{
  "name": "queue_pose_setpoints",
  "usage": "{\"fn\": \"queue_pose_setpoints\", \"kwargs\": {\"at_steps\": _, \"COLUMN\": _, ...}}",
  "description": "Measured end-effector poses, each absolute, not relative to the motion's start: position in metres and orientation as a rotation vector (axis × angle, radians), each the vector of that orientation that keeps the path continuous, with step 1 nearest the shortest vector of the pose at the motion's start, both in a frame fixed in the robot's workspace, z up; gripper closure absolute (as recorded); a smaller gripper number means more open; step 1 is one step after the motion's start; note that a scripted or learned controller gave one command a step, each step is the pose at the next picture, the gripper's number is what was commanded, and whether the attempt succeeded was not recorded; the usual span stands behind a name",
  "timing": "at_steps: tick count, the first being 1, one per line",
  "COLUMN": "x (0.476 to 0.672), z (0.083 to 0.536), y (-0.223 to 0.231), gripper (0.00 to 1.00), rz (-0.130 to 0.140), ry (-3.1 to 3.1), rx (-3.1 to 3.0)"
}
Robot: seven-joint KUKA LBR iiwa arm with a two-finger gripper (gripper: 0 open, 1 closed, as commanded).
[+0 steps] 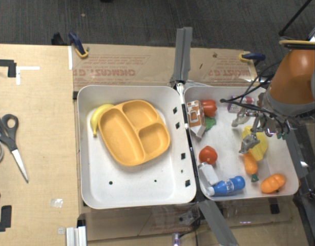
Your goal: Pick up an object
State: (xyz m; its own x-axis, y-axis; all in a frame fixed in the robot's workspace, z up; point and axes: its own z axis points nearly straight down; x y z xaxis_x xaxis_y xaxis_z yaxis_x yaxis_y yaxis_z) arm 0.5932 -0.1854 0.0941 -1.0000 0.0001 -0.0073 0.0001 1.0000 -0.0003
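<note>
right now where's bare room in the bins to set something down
Left bin: bare floor below and right of the orange divided plate. Right bin: a small patch between the two tomatoes; crowded around the gripper, carrot and blue bottle.

One fixed camera observed, mounted above the bench [34,137] and looking down at a slant. The far edge of the bench lies toward the top of the frame, with dark floor [147,9] visible beyond it — the near edge runs off the bottom. Range is moderate: both white bins fit in frame whole, the left bin [131,191] near centre and the right bin [226,99] toward the right side. The arm [295,78] enters from the right edge and is cut off there. A wide strip of bare bench top shows along the left edge. No second view on record — overlap not applicable.
</note>
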Motion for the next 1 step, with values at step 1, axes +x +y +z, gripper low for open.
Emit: {"fn": "queue_pose_setpoints", "kwargs": {"at_steps": 1, "x": 0.5070, "z": 0.0919, "y": -0.2043, "gripper": 0.00, "rz": 0.002, "ry": 3.138, "rx": 0.126}}
